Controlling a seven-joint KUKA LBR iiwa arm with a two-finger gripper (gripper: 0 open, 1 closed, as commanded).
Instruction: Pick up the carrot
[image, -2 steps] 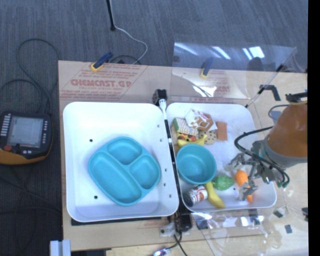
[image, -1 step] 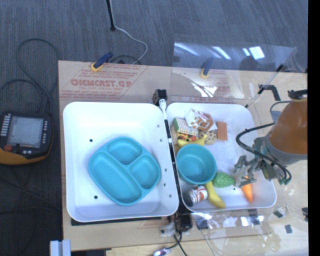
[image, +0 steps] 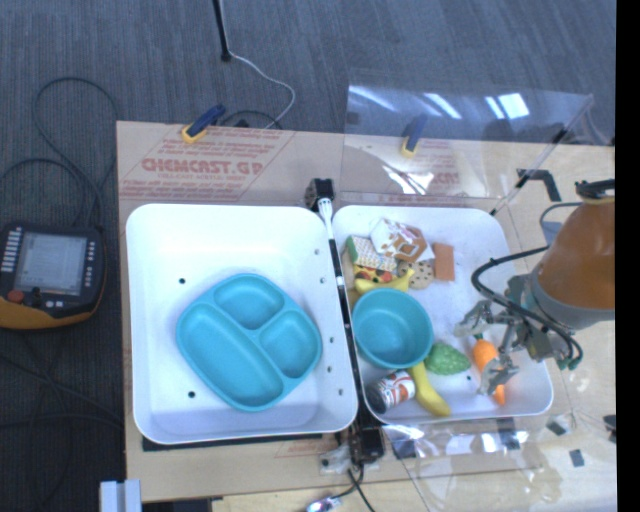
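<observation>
End effector (image: 497, 350) sits low over the right shallow white plastic bin (image: 500, 232), right of the round blue plastic bowl (image: 391, 328); finger spacing can't be told. Small orange carrot (image: 485, 352) lies just under it, right of the bowl, with another orange piece (image: 499, 384) close below.

**Non-task items on the table**

Left bin (image: 150, 300): holds one blue divided plate (image: 249, 341). Right bin (image: 500, 235): blue bowl (image: 392, 327) near centre; banana (image: 430, 392) and a small can (image: 397, 389) at the near side; green toy (image: 449, 359) right of the bowl; assorted food toys (image: 392, 252) at the far side. A teach pendant (image: 47, 272) lies on the floor, far left.
</observation>
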